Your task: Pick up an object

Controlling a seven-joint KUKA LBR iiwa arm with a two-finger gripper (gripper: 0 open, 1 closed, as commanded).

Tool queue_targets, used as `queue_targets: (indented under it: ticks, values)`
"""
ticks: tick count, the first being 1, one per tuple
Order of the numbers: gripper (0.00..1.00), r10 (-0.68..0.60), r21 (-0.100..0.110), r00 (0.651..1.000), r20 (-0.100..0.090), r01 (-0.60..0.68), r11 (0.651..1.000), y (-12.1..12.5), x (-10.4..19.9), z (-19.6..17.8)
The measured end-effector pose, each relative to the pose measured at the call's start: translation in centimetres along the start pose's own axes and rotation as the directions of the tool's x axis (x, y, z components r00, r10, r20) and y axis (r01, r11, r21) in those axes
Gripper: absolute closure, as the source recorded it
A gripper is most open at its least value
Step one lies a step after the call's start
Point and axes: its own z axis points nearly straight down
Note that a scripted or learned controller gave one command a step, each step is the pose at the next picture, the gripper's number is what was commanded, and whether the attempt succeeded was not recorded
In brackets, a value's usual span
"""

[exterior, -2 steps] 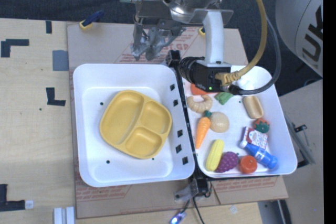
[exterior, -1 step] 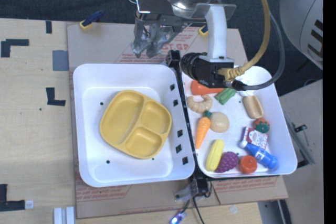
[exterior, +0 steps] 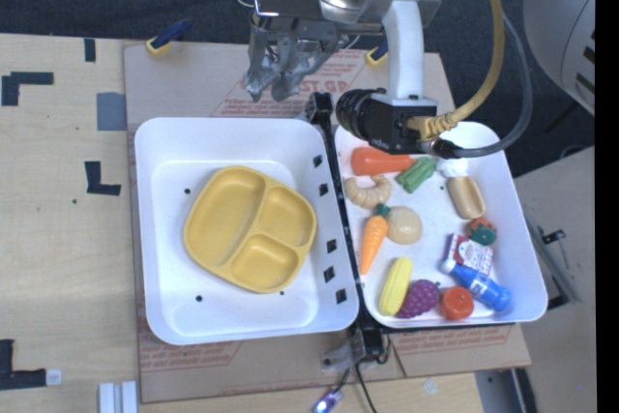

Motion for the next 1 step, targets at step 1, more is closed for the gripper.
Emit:
queue_targets:
  ticks: [1]
  values:
    - [1.00,-0.002,0.002,1.000,0.000,0.002,1.000,0.00,0.07,-0.94]
